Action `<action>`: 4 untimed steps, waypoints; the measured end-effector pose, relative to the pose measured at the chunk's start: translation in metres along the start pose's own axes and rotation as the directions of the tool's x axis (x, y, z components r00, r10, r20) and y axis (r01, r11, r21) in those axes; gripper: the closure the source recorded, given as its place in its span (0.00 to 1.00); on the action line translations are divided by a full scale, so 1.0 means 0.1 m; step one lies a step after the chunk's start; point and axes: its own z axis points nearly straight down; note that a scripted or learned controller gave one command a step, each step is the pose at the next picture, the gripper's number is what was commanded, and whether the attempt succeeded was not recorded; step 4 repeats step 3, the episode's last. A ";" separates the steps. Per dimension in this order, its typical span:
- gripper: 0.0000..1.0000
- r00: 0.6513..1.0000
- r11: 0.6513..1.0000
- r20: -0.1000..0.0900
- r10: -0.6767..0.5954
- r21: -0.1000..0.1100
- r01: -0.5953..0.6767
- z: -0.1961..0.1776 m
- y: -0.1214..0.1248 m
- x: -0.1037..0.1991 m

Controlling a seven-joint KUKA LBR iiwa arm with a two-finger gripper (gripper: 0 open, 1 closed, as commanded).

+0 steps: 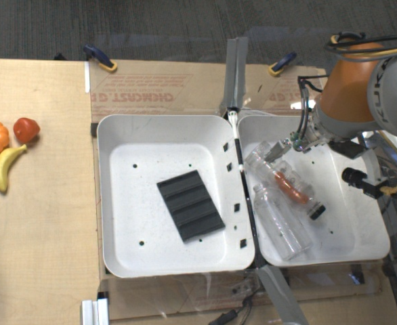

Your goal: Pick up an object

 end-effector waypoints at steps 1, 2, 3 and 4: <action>0.00 0.998 0.997 -0.029 -0.047 0.057 0.048 0.34 -0.36 0.14; 1.00 0.999 0.997 -0.029 -0.043 0.059 0.045 0.25 -0.36 0.13; 1.00 0.998 0.994 -0.038 0.057 0.093 -0.053 -0.55 0.59 0.39; 1.00 0.998 0.994 -0.038 0.057 0.093 -0.053 -0.55 0.59 0.39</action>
